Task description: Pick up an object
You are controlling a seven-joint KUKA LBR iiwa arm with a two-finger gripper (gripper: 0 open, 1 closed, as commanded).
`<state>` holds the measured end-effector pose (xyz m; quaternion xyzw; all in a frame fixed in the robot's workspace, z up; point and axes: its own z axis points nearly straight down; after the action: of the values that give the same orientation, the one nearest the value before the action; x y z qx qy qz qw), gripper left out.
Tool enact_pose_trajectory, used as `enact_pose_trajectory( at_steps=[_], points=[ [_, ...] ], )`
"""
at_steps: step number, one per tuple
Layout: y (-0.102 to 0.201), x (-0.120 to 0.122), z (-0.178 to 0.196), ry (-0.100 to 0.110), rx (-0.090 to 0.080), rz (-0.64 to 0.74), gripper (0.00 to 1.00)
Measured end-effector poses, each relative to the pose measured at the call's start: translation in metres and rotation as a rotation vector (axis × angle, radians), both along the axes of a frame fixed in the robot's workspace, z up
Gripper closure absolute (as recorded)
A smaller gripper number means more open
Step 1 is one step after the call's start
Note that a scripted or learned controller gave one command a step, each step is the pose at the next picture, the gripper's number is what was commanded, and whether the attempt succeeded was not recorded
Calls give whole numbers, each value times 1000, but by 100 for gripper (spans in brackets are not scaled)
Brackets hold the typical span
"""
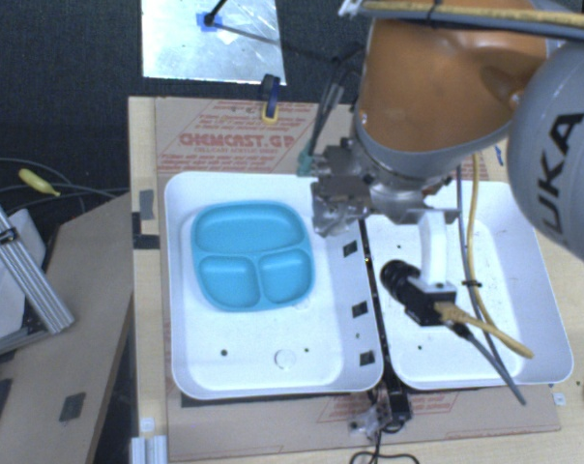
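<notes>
Your only candidate to lift is the blue tray [252,256], lying flat in the left bin [176,288], just to the left of and slightly below the jaws in the camera view. It looks like smooth moulded plastic, rounded at the corners, split into one wide compartment above two smaller ones, with a raised rim running round the edge. That rim is probably your best purchase, since the flat floors offer nothing to pinch.

The gripper [333,211] hangs over the ridge where the two bins meet, beside the tray's upper right corner, and nothing sits between the jaws. You cannot tell whether the jaws are open or closed; the metal housing and the wrist hide them.

You appear to be at the approach step, with no grasp yet made. The next move calls for shifting left over the rim and descending so one jaw lands inside the tray wall and one outside.

The right bin [534,298] is glossy white like its neighbour. Both rest on a brown cardboard sheet [215,133] printed in red, laid on the counter [108,249].
</notes>
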<state>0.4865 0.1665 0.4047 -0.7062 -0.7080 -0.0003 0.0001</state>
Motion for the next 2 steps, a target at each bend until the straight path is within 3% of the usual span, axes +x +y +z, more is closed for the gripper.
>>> enact_pose_trajectory(
  at_steps=[1, 2],
  points=[
    [72, -2, -58, 4, 0, 7, 100],
    [66, 57, -156, 7, -5, -5, 100]
  ],
)
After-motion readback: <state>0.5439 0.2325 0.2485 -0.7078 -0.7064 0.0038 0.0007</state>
